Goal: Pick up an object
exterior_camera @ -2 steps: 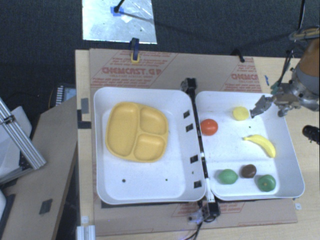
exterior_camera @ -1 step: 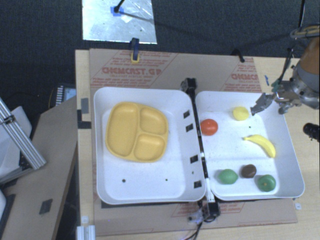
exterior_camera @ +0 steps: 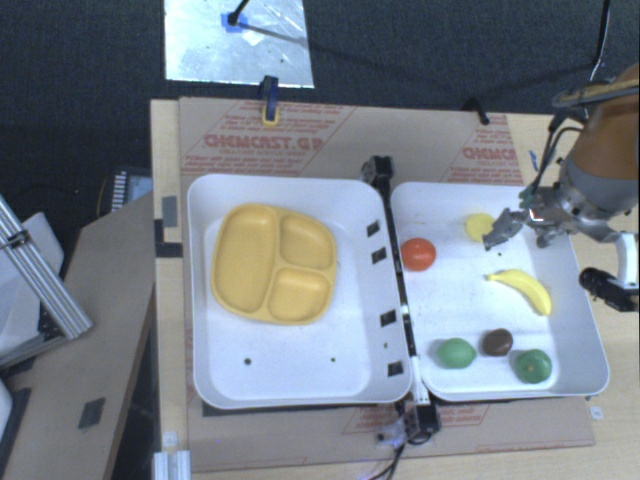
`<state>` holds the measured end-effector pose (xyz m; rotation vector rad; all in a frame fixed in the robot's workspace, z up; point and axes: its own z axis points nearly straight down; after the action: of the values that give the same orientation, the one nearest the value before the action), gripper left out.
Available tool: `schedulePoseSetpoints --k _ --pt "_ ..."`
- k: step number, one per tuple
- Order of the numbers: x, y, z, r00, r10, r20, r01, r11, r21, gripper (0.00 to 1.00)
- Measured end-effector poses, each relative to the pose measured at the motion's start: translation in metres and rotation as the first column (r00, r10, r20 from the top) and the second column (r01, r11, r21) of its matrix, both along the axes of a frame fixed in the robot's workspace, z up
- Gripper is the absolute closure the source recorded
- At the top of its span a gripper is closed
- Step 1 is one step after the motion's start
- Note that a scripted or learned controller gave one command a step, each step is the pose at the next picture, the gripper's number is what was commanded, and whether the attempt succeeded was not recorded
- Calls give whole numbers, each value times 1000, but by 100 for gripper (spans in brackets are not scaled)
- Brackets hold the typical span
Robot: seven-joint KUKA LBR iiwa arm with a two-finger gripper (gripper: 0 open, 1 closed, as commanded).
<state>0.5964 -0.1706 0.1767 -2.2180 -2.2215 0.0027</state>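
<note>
A small yellow lemon (exterior_camera: 478, 226) is seen in the right bin (exterior_camera: 580, 268), flanked by a tomato (exterior_camera: 418, 254) and banana (exterior_camera: 524, 290); the gripper (exterior_camera: 503, 230) is poised beside it, grip state indiscernible.

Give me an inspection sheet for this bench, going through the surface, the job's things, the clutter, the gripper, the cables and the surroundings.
Surface: two white bins side by side, left bin and right bin, on a brown printed board.
Job's things: in the right bin, a yellow lemon-like fruit, a red-orange fruit, a banana, a green fruit, a brown object and a second green fruit.
Clutter: a yellow divided plate in the left bin.
Gripper: the gripper sits over the right bin beside the yellow lemon-like fruit; grip unclear.
Cables: a black cable at upper right; wires at the front edge.
Surroundings: a reflective sheet on dark carpet; an aluminium frame at left.
</note>
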Motion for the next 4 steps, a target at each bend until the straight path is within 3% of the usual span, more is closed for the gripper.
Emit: schedulePoseSetpoints --k 1,2,3,4 --pt "1 1 -63 1000 -1 0 1 1000 0 0" --pt "1 2 -94 1000 -1 2 1 1000 0 0" --pt "2 1 -81 1000 -1 7 1 1000 -2 100" --pt "7 -6 -35 1000 -1 8 1 1000 -2 100"
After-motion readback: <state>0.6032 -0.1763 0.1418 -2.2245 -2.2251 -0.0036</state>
